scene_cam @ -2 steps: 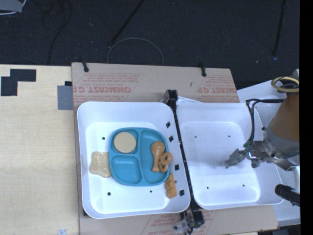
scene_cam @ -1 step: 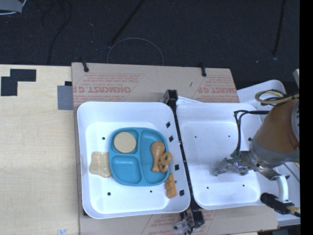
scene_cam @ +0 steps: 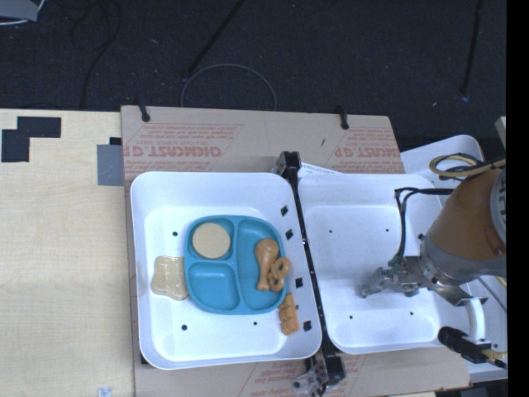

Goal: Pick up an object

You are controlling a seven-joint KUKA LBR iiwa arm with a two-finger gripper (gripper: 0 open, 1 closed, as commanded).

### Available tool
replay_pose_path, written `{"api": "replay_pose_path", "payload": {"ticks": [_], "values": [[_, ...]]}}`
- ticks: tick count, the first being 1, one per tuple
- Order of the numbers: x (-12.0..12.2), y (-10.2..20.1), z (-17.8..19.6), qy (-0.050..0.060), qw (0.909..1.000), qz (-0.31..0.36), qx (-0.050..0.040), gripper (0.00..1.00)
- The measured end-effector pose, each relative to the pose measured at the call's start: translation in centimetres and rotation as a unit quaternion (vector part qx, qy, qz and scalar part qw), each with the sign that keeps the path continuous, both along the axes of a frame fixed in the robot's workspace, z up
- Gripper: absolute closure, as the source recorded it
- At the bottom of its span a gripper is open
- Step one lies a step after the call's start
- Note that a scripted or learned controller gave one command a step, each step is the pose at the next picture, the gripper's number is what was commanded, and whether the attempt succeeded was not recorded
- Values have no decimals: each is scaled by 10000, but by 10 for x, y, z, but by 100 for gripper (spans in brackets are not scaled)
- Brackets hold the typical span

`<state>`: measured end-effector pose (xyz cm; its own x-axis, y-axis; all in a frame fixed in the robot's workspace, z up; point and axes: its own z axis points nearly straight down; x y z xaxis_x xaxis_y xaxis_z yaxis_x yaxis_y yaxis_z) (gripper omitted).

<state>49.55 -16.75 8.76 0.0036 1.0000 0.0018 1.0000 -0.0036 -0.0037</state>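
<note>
Fingers [scene_cam: 374, 285] low in right bin [scene_cam: 364, 222]

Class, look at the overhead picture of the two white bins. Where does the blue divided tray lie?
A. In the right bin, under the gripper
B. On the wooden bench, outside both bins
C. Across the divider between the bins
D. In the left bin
D. The blue tray lies wholly inside the left bin, while the gripper is over the right bin, apart from it.
</note>
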Motion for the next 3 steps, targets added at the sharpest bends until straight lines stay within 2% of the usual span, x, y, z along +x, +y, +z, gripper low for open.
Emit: {"api": "replay_pose_path", "payload": {"ticks": [1,2,3], "values": [[1,-1,11,-6,10000,-25,1,100],[10,-5,60,-27,10000,25,-11,100],[1,-5,116,-30,10000,22,-11,100]]}}
